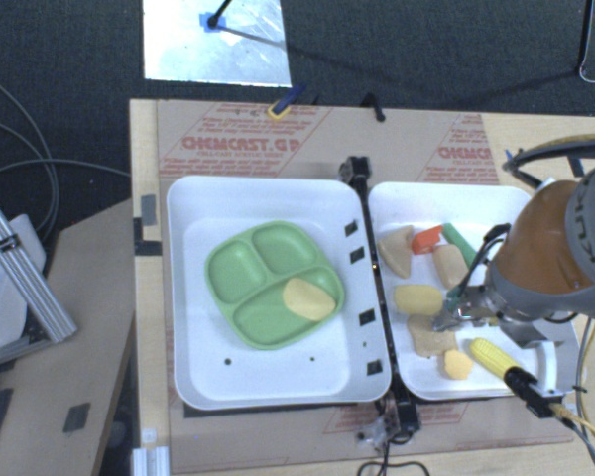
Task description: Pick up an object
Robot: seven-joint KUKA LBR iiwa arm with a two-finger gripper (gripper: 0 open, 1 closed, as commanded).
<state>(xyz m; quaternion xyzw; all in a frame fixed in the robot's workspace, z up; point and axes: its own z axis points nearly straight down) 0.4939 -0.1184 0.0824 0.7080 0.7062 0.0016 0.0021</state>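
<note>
My gripper (450, 317) hangs low in the right bin (405, 202), reaching in from the right under the grey and orange arm (550, 256). Its tip is between a pale yellow piece (415, 298) on its left and a tan piece (430, 341) just below it. Nothing shows between its tips. Nearby lie a corn cob (488, 353), a small yellow lump (458, 365), a tan wedge (397, 252), a beige piece (449, 263), an orange-red piece (427, 236) and a green stick (460, 238).
The left bin (193, 216) holds a green divided plate (248, 271) with a yellow slice (308, 298) in its lower right compartment. A black divider with clips (369, 276) runs between the two bins.
</note>
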